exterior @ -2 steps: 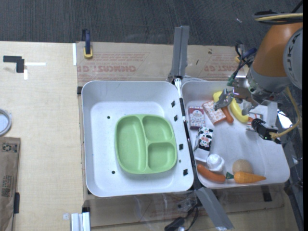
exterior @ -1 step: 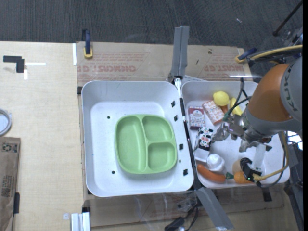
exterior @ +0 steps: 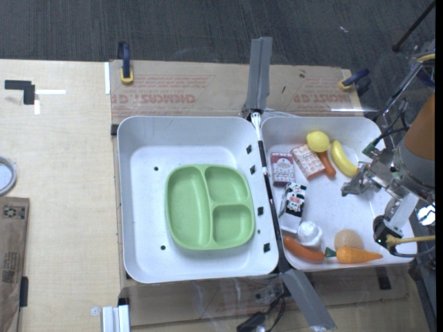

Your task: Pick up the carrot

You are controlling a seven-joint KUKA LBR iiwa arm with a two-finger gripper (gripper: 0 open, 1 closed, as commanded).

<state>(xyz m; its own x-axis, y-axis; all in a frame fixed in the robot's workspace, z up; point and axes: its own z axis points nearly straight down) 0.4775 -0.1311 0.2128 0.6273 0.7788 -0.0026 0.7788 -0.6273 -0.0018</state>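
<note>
Camera view: carrot (exterior: 356, 256) lies at front edge of right bin (exterior: 360, 126), just beside tan round item (exterior: 348, 238). End effector (exterior: 360, 182) hovers above bin's right side, nothing held; open/closed can't tell.

R bin (exterior: 360, 124) centre floor open betw milk carton (exterior: 295, 200) & gripper (exterior: 360, 182) | carrot (exterior: 358, 256) tight vs front wall, tan ball (exterior: 348, 238) touching behind, 2nd carrot (exterior: 303, 250) + white cap (exterior: 309, 233) just L | far end crowded: lemon (exterior: 318, 141), banana (exterior: 342, 158), boxes (exterior: 294, 164)
</note>
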